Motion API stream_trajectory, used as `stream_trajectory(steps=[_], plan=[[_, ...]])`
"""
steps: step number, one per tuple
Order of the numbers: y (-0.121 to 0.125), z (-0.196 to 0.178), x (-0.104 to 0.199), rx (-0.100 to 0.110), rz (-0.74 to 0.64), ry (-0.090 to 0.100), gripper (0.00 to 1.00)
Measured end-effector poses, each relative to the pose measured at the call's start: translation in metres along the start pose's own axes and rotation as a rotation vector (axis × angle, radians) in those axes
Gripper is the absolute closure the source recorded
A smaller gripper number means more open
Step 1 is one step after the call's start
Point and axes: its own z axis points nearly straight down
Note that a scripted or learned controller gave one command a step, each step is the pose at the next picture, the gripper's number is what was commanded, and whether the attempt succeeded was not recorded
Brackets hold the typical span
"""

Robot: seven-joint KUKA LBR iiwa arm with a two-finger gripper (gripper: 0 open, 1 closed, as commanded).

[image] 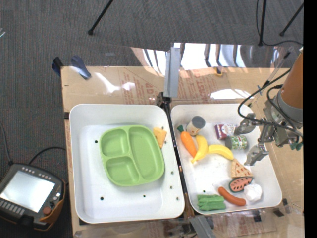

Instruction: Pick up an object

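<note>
Almost no writing can be read here. The clear sheet (148, 86) that covers the brown bench behind the two bins carries large reddish printed letters, but they appear mirrored and broken by glare, so no word can be made out with certainty. The small purple packet (225, 131) and the green can (238, 142) in the right bin (273, 175) have printed labels, too small and blurred to read. The screen of the handheld pendant (28, 194) on the floor is blank white.

You have the divided plate (132, 155) in the left bin (79, 182). In the right bin (275, 182), the carrot (188, 144) lies left of the banana (210, 149), the sausage (231, 197) in front.
</note>
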Motion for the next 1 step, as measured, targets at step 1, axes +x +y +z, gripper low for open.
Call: stream_trajectory(steps=[1], plan=[[-0.0159,0.1207,-0.0254,-0.004,-0.003,0.012,0.0]])
